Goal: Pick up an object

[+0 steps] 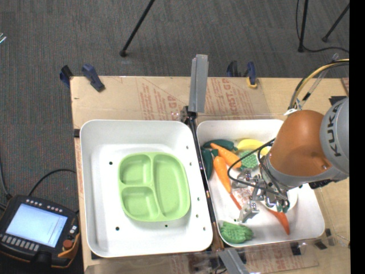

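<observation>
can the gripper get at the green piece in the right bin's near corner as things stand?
Probably yes. The gripper hangs just above the green piece, which lies apart from the carrots with nothing on top of it.

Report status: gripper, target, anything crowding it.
Gripper low in right bin, grip unclear. Nothing seen held. Orange carrots and green toy crowd it. Green tray alone in left bin.

I read both white bins (97, 153) as smooth plastic. The green tray (154, 186) looks matt plastic; the orange band (299, 144) looks glossy
</observation>
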You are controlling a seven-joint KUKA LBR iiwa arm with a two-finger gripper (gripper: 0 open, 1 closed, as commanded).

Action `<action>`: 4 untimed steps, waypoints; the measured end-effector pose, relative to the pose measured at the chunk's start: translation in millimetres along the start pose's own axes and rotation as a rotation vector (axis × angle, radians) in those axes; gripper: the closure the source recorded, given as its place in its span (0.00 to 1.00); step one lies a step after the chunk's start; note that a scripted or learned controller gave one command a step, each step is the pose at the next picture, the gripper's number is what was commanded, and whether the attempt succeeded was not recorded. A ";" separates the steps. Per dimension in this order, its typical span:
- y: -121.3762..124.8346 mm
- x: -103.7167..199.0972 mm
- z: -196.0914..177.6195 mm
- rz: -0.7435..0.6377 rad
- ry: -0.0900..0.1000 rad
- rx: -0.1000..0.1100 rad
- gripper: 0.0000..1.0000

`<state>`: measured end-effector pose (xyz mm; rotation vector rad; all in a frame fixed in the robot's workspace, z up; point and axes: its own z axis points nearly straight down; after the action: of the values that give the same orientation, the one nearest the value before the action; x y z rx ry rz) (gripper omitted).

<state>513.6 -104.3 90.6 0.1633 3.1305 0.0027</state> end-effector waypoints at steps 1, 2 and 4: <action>4.6 34.1 -0.1 0.096 -0.009 0.003 0.00; 14.8 -36.0 3.5 0.138 0.005 0.001 0.00; 31.5 -74.1 2.6 0.483 0.003 0.002 0.00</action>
<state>590.6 -80.7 88.5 0.9089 3.0044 0.0020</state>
